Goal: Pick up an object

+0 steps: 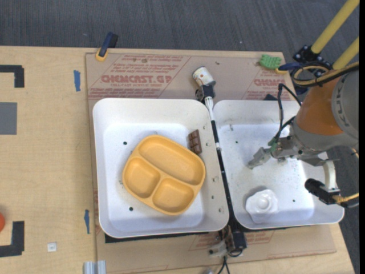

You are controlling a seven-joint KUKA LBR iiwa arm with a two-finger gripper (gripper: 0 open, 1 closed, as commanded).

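- Yellow-orange divided tray (163, 174) lies in the left bin (108, 124), rotated at a slant; three compartments visible, one long and two smaller.
- Small brown block (195, 142) sits just beside the tray's upper right edge, close to the left bin's right wall.
- White round-topped object (261, 202) rests on the floor of the right bin (239, 119), toward its near edge.
- Arm (331, 113) comes in from the right over the right bin; orange band visible above the wrist.
- Gripper (254, 160) is low over the middle of the right bin, pointing left and slightly down. Grey fingers look drawn close together at the tip; how far apart they stand cannot be told at this resolution. Nothing is seen between them.
- Gripper tip and the white object are apart: the object lies nearer the camera than the tip, with bare bin floor between.
- Both bins sit side by side on a brown board (142, 73) with red print; blue clamp (106, 44) at its upper left corner, green one (270, 61) at upper right.
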